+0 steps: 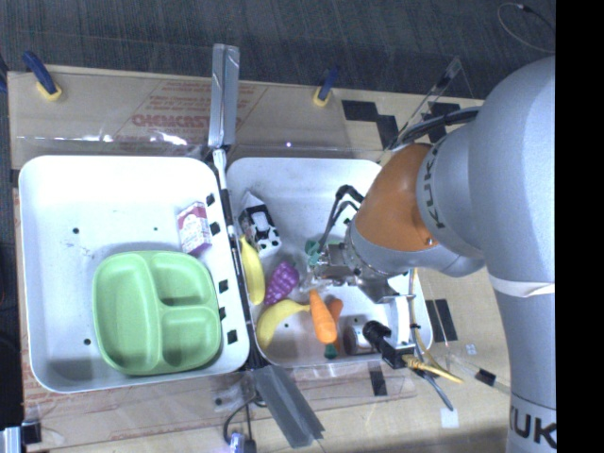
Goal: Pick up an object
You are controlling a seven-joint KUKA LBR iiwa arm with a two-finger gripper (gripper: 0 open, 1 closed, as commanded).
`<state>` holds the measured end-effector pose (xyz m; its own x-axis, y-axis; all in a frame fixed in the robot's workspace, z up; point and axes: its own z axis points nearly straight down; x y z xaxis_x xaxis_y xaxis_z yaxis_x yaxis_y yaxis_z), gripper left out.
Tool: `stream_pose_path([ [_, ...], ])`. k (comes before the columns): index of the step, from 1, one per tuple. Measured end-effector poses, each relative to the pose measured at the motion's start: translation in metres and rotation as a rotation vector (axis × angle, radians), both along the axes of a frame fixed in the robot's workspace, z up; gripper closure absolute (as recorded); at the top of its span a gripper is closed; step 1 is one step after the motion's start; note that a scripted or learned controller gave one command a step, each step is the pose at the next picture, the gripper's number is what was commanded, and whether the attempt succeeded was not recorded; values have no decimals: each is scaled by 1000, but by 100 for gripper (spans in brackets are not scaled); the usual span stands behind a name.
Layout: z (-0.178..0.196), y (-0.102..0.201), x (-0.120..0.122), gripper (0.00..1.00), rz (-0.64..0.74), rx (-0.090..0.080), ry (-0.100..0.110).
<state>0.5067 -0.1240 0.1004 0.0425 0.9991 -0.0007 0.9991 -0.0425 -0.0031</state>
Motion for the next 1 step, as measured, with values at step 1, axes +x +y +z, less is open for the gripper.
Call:
stream_pose_path([
  [1,121,39,68,100,-102,1,-1],
])
